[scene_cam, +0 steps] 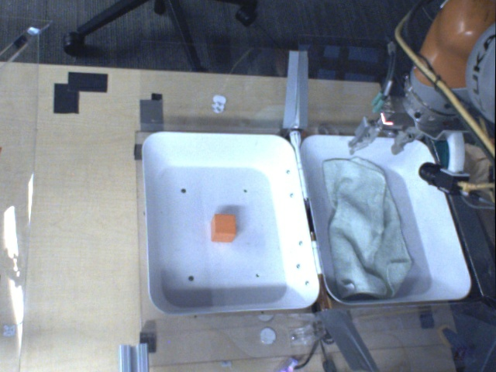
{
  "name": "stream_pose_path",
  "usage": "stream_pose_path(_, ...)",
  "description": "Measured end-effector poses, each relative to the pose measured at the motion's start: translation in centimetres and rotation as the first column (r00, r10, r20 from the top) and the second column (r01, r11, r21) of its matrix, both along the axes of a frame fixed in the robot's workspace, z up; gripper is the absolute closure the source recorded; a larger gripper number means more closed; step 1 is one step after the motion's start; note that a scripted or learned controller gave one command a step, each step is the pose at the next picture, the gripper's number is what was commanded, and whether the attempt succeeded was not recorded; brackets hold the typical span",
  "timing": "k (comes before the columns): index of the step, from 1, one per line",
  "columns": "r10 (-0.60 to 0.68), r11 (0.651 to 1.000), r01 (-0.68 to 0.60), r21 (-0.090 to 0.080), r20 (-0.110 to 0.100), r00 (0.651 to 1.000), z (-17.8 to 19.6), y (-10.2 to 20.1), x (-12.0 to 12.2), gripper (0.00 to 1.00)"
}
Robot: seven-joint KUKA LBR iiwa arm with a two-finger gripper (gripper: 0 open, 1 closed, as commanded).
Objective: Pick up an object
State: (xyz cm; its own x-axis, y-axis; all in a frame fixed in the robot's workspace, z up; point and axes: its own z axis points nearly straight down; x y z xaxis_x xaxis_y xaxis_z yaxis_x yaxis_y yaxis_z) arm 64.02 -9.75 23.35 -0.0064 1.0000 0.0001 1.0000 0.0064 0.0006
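A small orange cube [224, 228] sits near the middle of the left white bin [167, 208]. A crumpled grey-green cloth [364, 227] lies in the right white bin [442, 239], covering most of its left and centre. My gripper [383, 138] hangs above the far edge of the right bin, just beyond the cloth's top edge. Its fingers [363, 139] are spread open with nothing between them. The orange-banded arm [457, 29] comes in from the upper right.
A grey metal post [294, 91] stands behind the seam between the two bins. Cables [442, 91] loop around the wrist at the right. An office chair base [155, 6] sits on the floor beyond the bench.
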Motion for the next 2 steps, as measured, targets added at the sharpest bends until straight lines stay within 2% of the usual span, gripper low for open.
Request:
stream_pose_path(1,-0.118,0.993,0.118,-0.001,0.006,0.993,-13.4,-3.6,2.8,0.0)
stream_pose_path(2,-0.113,0.994,0.113,-0.002,0.009,0.994,-12.3,-3.5,3.0,1.0)
